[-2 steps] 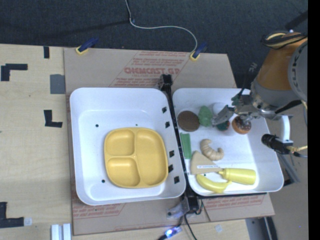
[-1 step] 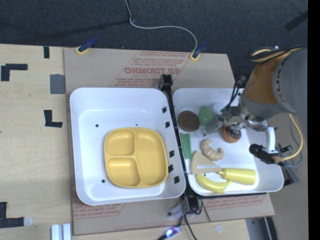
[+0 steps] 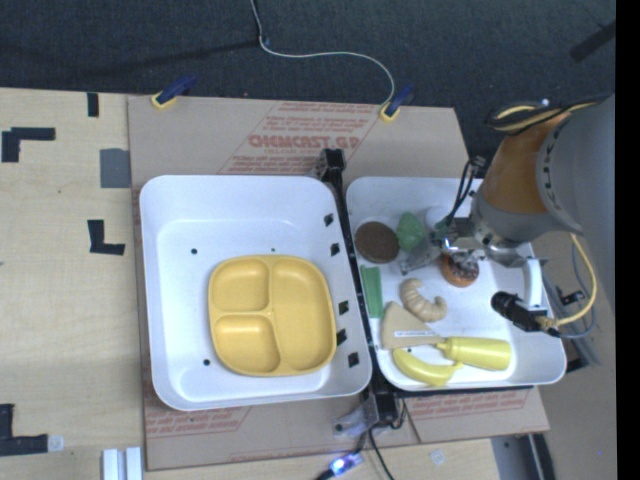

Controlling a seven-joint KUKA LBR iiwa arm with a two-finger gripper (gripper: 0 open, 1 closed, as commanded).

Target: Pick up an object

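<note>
Nearest the camera, along the bottom edge of the right bin (image 3: 545, 373), lies a yellow banana-shaped toy (image 3: 425, 369) with a yellow-handled utensil (image 3: 470, 349) resting just above it, both with their long axes running left to right.

Going from the left: the left bin (image 3: 160, 268) holds 1 yellow divided plate (image 3: 271, 315) with 3 compartments, lying flat near its middle. Across the divider, the right bin starts with a green stick-like piece (image 3: 372, 290) against its left wall, long axis pointing away from the camera. Next come a brown round disc (image 3: 377, 240) and a green lumpy toy (image 3: 411, 231), touching or nearly so. Below them sits a tan croissant-shaped toy (image 3: 423, 300) on a pale flat piece (image 3: 398, 320).

Further right, the gripper (image 3: 458, 258) is low in the bin, over a small orange-red round object (image 3: 461, 273). How far the gripper is open I cannot tell, nor whether it has hold of anything.

My judgement: the orange-red object directly under the tool is the likeliest target. The croissant toy lies just to the tool's lower left, and the green toy just to its upper left, so any alternative pick means a short move leftward.
</note>
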